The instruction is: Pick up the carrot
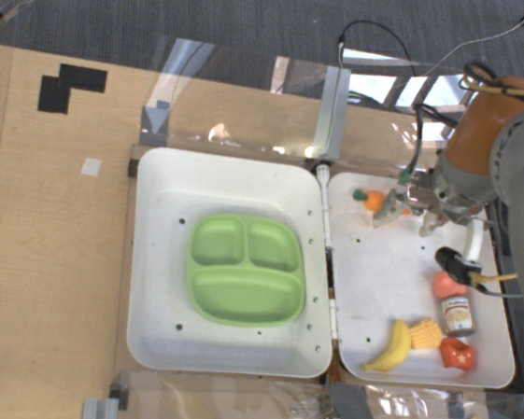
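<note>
Carrot (373, 201) — one, at the right bin's (375, 292) far left corner, just beside the gripper (410, 214); I cannot tell the pincer's state. Same bin: one banana (391, 348), one corn (425, 335), one bottle (455, 310), one tomato (457, 354). Left bin (158, 258) — one green tray (247, 270).

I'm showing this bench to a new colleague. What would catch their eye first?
Probably the green divided plate in the middle of the left bin. Next, the grey arm with its orange band reaching into the right bin's far corner, its gripper beside the small carrot. A banana lies near the front edge.
</note>
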Controlling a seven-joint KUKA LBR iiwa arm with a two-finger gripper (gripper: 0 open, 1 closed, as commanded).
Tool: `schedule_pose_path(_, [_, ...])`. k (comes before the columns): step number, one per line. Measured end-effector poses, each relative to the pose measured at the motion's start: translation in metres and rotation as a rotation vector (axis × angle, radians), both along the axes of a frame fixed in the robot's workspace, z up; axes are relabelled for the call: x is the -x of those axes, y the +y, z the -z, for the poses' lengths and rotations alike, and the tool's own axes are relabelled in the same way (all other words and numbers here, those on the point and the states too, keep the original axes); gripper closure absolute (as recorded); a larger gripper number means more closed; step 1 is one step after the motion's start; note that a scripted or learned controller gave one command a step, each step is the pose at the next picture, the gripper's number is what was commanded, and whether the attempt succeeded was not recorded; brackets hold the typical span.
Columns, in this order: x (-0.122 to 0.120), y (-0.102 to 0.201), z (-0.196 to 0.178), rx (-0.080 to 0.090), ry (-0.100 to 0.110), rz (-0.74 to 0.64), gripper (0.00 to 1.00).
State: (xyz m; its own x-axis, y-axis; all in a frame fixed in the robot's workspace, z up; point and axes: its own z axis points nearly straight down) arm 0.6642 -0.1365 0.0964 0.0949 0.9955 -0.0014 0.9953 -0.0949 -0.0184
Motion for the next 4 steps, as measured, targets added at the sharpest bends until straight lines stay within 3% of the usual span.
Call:
schedule_pose_path(1, [0.001,0.002,0.01,-0.007,0.018,0.128,0.0])
schedule_pose_path(2, [-0.007,-0.041,-0.063,0.001,-0.026,-0.288,0.0])
schedule_pose_path(3, [-0.009,0.02,-0.006,0.004,-0.035,-0.332,0.0])
schedule_pose_path(4, [-0.006,0.035,0.009,-0.001,-0.02,-0.158,0.0])
